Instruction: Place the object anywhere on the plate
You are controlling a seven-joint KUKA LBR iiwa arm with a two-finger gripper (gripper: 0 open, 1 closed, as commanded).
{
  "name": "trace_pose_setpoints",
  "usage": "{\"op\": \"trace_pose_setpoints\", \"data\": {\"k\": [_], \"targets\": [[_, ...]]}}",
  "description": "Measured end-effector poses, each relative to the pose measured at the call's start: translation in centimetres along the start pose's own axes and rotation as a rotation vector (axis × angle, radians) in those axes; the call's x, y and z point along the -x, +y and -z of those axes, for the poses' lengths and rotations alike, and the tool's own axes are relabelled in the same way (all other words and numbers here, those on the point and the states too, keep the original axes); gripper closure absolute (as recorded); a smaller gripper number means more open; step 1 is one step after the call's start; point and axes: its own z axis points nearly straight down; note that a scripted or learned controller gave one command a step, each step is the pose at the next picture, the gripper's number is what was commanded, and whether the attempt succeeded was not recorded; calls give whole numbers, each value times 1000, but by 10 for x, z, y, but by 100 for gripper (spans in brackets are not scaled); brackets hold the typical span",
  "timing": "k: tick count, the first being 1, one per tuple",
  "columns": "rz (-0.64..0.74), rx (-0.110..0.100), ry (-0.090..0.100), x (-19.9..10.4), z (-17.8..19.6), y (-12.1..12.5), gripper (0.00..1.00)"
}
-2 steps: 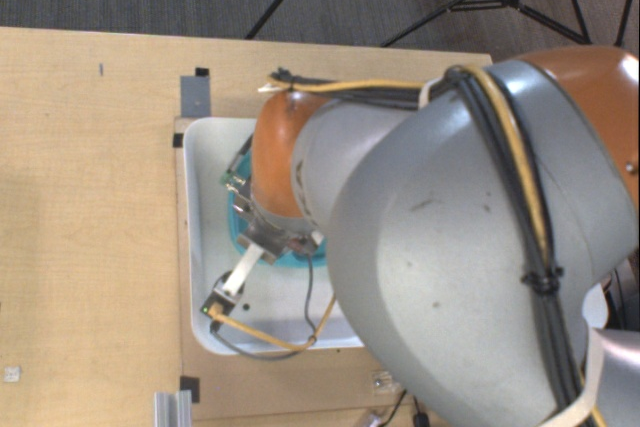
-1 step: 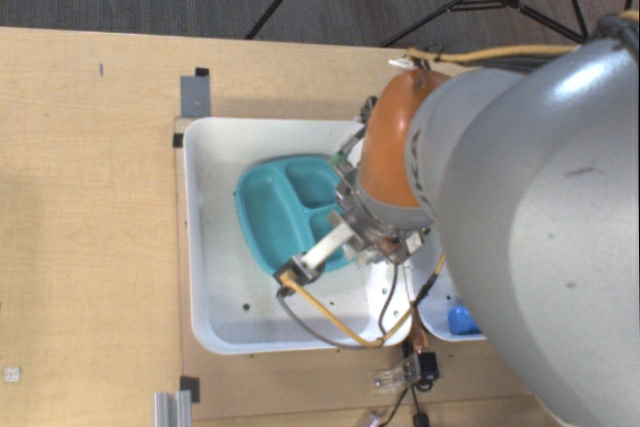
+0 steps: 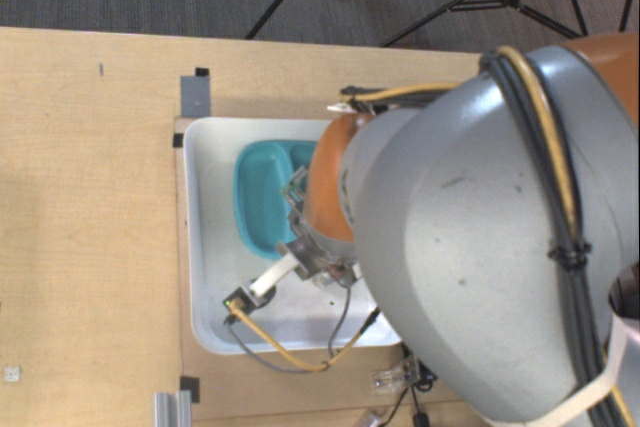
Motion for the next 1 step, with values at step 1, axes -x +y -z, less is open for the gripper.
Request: {"op": "trace_pose_setpoints", "data": {"k": [1], "targets": [[27,-3,-9,-75,135,-26,100]]}}
